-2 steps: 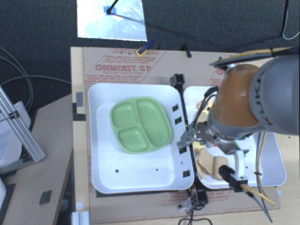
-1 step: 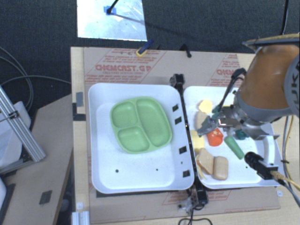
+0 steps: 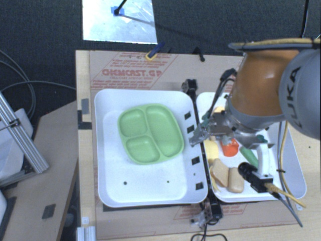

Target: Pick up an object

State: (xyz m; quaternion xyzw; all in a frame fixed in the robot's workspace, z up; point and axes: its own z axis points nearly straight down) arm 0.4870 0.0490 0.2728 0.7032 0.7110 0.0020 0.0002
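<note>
Tool (image 3: 228, 134) over right bin (image 3: 296, 185), orange object (image 3: 230, 148) just below

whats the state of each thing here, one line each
green divided plate: upright, lying flat in the left bin, compartments bare
right bin: holds small items under the arm
tan pieces: lying at the right bin's near end
orange item: partly hidden by the arm

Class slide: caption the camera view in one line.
KUKA arm over the right bin of small objects; green divided plate in the left bin.
</note>
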